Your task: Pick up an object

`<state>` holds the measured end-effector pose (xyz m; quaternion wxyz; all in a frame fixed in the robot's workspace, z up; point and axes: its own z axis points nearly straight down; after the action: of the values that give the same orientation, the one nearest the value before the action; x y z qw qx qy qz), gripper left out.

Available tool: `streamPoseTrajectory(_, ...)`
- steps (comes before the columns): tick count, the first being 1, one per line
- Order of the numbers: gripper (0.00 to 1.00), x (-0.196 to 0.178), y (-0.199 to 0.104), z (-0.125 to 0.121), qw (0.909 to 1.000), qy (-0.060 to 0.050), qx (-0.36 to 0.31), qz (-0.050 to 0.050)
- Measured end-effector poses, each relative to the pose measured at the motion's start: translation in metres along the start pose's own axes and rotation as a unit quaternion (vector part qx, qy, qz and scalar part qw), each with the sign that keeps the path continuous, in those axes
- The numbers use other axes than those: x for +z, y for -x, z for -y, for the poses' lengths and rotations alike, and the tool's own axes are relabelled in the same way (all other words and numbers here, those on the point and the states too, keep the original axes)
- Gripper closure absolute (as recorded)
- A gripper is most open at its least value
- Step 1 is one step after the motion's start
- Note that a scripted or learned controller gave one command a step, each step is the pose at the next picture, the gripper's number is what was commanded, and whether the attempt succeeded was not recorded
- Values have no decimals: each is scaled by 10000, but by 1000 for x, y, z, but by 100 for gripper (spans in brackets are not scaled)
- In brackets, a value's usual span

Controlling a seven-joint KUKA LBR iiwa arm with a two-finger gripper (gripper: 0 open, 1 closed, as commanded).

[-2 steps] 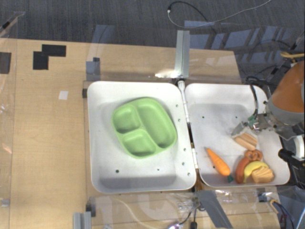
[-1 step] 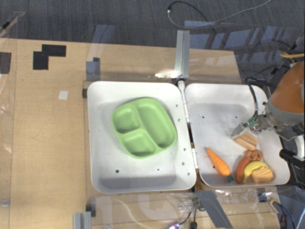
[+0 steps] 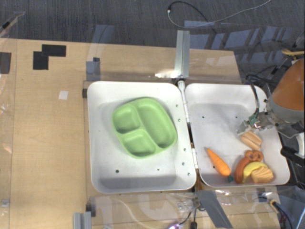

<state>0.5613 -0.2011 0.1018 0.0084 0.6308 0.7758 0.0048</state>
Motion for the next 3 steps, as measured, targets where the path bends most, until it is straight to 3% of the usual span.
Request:
streamPoseTrajectory(1, 100, -104, -52, -54, 9999, -54, 139, -20)
streamPoseTrajectory(2, 0, -104, -52, -54, 9999, -59, 139, -20)
streamPoseTrajectory(3, 0, -21, -109, 2, 10000, -79, 9, -34)
